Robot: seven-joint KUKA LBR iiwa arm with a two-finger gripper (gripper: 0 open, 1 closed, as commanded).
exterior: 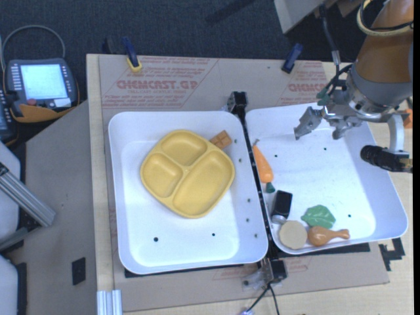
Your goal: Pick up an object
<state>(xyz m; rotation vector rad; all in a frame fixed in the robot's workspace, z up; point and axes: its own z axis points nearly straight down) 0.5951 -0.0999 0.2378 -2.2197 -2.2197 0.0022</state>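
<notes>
Lighting: bright, even, from overhead. Both white bins [131,241] near overexposed, faint glare. Shadows: soft, short, beneath the yellow plate [188,172]. Focus: mostly sharp; slight softness on arm [387,44] at upper right.

left shallow bin [131,235]: white, a few black dots
right shallow bin [367,195]: white, black specks
divided plastic plate [188,172]: plain yellow
carrot-shaped toy [263,165]: orange, green tip
small block [282,204]: black
leaf-shaped piece [318,215]: green
drumstick toy [326,235]: orange-brown
round disc [293,234]: tan
worktop board [170,84]: beige, red lettering
</notes>
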